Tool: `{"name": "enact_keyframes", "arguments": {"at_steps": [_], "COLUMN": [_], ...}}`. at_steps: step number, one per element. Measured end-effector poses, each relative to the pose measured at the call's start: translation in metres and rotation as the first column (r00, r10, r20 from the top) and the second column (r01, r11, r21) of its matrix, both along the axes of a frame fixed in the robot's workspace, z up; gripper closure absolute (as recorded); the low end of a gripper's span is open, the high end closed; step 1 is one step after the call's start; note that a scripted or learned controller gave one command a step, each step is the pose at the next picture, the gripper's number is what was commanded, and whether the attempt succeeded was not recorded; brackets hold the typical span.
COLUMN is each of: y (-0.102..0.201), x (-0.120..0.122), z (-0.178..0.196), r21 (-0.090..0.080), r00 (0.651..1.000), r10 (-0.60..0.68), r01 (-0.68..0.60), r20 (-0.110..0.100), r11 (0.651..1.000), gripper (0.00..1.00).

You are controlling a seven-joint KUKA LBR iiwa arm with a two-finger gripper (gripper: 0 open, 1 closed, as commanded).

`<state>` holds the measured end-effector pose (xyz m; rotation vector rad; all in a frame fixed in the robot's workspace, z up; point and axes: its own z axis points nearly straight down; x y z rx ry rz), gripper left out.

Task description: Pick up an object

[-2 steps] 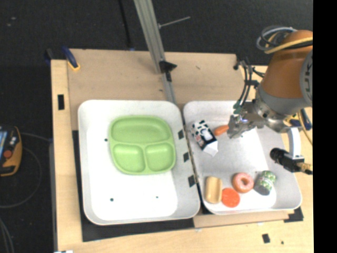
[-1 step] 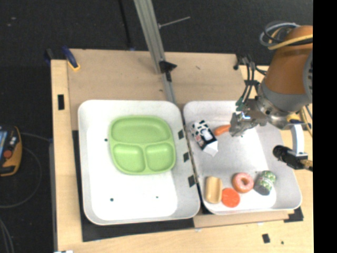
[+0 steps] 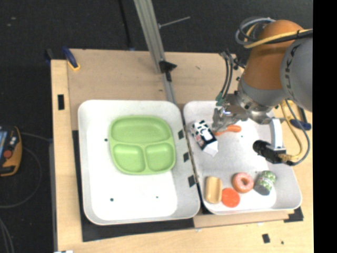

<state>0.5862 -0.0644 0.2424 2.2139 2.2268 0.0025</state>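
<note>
My gripper [image 3: 222, 122] hangs over the back of the right bin [image 3: 287, 204], under the grey and orange wrist. A small orange carrot-like piece [image 3: 233, 129] lies right at its tip; whether it is held I cannot tell. Just left of the gripper sits a black-and-white patterned carton [image 3: 203, 135]. Along the bin's front edge lie a tan bread roll [image 3: 212, 188], a red-orange round piece [image 3: 230, 197], a pink donut [image 3: 243, 182] and a green and grey lump [image 3: 265, 182].
The left bin [image 3: 95, 194] holds a green divided plate [image 3: 142, 144]. A grey metal post [image 3: 152, 36] rises behind the bins, near their shared wall. The wooden bench [image 3: 116, 73] borders the bins at the back.
</note>
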Motion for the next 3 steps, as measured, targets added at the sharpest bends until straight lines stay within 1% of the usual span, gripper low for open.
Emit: {"name": "enact_keyframes", "arguments": {"at_steps": [1, 2, 3], "y": [0.04, 0.092, 0.13], "x": [0.026, 0.06, 0.092], "z": [-0.009, -0.002, 0.004], "r21": [0.0, 0.001, 0.001], "r00": [1.0, 1.0, 1.0], "r10": [0.0, 0.002, 0.0], "r01": [0.0, -0.002, 0.0], "r20": [0.0, 0.002, 0.002], "r11": [1.0, 1.0, 1.0], "gripper": [1.0, 1.0, 1.0]}}
